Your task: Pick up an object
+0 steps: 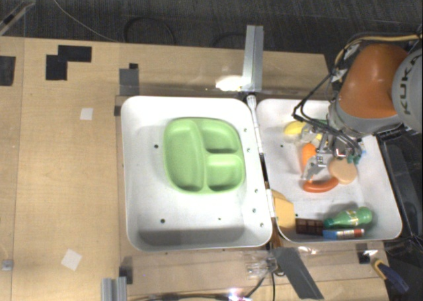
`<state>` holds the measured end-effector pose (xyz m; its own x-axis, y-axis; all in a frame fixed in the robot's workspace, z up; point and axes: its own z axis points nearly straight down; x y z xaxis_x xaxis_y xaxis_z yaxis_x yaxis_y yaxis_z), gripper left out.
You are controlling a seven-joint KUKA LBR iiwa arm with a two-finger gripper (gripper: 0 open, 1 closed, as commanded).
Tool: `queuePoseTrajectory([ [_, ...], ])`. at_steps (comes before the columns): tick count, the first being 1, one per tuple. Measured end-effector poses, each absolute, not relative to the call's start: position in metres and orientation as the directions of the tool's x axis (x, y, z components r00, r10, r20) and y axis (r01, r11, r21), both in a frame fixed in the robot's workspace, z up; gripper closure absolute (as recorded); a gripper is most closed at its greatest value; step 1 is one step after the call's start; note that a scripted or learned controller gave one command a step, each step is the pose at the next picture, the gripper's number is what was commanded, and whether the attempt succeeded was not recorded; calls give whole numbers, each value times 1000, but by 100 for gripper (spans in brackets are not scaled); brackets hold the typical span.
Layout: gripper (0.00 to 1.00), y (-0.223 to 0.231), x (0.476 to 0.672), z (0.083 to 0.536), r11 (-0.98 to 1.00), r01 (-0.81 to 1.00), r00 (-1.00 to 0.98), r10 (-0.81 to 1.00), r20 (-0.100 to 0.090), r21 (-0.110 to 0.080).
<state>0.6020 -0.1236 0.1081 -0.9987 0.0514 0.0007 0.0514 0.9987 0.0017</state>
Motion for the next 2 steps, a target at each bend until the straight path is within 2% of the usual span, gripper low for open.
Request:
queuePoseTrajectory([
  [1,0,-91,588,90,990,143,-990,143,-15,1],
  [2,0,-86,566,90,970,243,-970,243,-18,3],
])
